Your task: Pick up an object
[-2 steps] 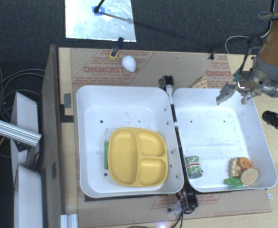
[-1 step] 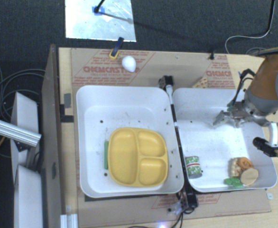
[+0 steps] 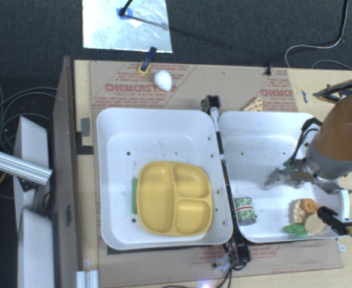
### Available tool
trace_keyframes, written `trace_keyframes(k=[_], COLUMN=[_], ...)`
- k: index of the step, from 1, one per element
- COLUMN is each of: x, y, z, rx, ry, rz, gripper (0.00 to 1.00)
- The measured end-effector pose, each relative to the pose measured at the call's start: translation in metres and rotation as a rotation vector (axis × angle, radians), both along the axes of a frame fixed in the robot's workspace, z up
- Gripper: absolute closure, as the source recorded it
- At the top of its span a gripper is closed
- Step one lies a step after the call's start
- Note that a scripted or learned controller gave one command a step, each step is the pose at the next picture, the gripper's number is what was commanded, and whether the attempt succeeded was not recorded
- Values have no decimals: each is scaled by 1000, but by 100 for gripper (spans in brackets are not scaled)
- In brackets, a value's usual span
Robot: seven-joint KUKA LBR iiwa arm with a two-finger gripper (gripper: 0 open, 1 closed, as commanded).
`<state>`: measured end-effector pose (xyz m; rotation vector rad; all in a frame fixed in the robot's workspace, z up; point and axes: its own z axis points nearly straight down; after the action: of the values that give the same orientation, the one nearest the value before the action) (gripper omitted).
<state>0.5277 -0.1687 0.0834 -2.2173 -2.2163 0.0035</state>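
The right bin holds a small green-and-white packet at its front left corner. A toy food pile, tan and orange with a green leaf, lies near its front right. My gripper hangs low over the right bin's floor, pointing left, above and between these two items and apart from both. I see nothing in it. The grey arm with its orange band comes in from the right. A yellow divided plate sits in the left bin.
A thin green strip lies against the plate's left edge. A white egg-shaped object and a blue-and-yellow tool rest on the cardboard behind the bins. The divider rail separates the two bins.
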Motion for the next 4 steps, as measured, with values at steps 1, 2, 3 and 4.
trace_keyframes(k=[1, 2, 3, 4], x=[105, 72, 142, 142], y=[74, 48, 41, 70], z=[101, -3, 3, 1], rx=[-4, -2, -5, -3], ry=[-25, -4, -16, -9], rz=[15, -2, 7, 7], gripper=[0, 0, 0, 0])
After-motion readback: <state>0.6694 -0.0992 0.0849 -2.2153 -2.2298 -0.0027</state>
